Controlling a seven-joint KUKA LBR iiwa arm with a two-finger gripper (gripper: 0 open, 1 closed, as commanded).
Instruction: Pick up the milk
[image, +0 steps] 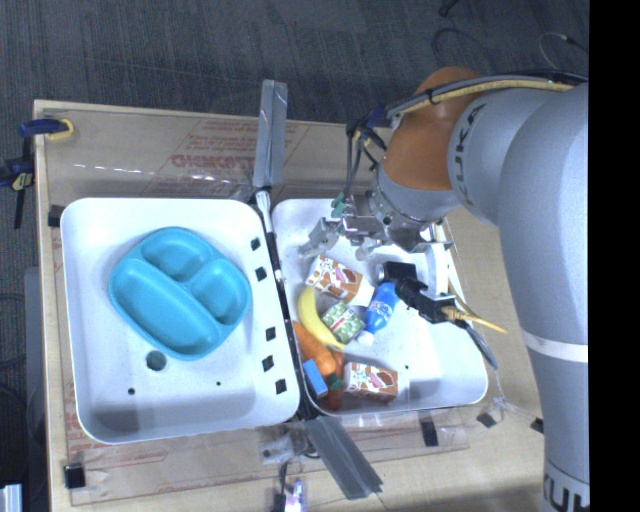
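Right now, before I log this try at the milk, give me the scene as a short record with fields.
left bin: blue divided plate
right bin: upper carton, lower carton, green carton, banana, blue bottle, carrot
gripper: over the right bin's far end, just beyond the upper carton
task status: nothing lifted; all items lie in the bin
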